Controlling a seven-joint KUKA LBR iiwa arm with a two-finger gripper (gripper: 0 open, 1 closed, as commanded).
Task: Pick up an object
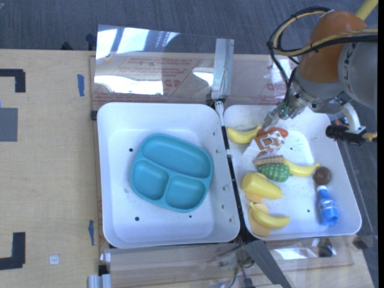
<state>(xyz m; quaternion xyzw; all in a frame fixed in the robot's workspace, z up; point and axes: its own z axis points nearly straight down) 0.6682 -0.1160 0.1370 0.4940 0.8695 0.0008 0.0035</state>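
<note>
Robot gripper (279, 117) over right bin (348, 179) of toy food.
Directly below it lies an orange-and-white packet (269, 140), possibly touching; finger spacing cannot be told.

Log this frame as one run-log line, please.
phase: reaching | gripper: low at the right bin's far end, above orange packet | grasp: none seen | blue tray: left bin

The arm (351, 71) is a chunky grey thing with rounded, smooth housings, and there's a fat orange band (327, 41) wrapped around it above the wrist. Black and yellow cables (294, 29) loop off its side in a big arc. Down at the end sits a small metal gripper (282, 114), silvery, with some dark fittings nearby.
</note>
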